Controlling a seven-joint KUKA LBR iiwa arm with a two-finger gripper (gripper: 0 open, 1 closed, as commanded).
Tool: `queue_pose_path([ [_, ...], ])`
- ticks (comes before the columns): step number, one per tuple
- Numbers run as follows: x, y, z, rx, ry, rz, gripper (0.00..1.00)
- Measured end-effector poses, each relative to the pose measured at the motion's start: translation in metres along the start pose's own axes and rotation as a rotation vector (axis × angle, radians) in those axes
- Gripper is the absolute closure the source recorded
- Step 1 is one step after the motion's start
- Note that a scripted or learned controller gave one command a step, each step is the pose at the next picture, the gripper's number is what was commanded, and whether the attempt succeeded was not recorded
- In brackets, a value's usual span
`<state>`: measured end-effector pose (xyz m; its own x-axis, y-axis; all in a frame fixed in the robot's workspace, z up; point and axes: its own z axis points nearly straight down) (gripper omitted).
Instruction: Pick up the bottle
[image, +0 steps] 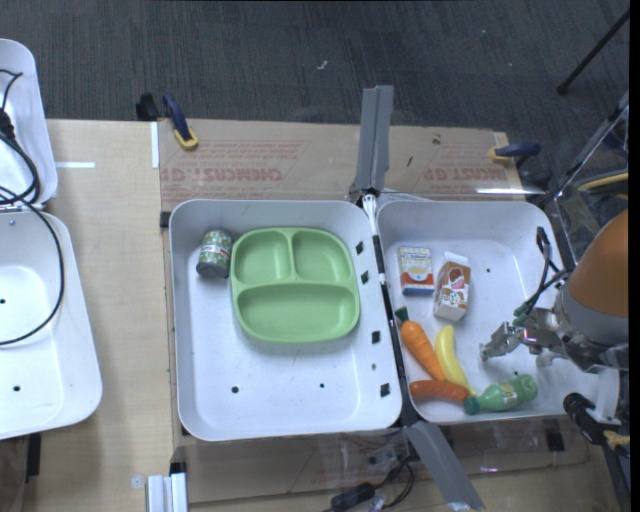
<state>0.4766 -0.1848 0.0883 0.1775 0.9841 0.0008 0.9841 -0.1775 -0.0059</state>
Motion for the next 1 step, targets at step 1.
queue_pose_path([
  [1,-0.016,0.0044,-0.0008,0.002,0.008,0.045,0.0],
])
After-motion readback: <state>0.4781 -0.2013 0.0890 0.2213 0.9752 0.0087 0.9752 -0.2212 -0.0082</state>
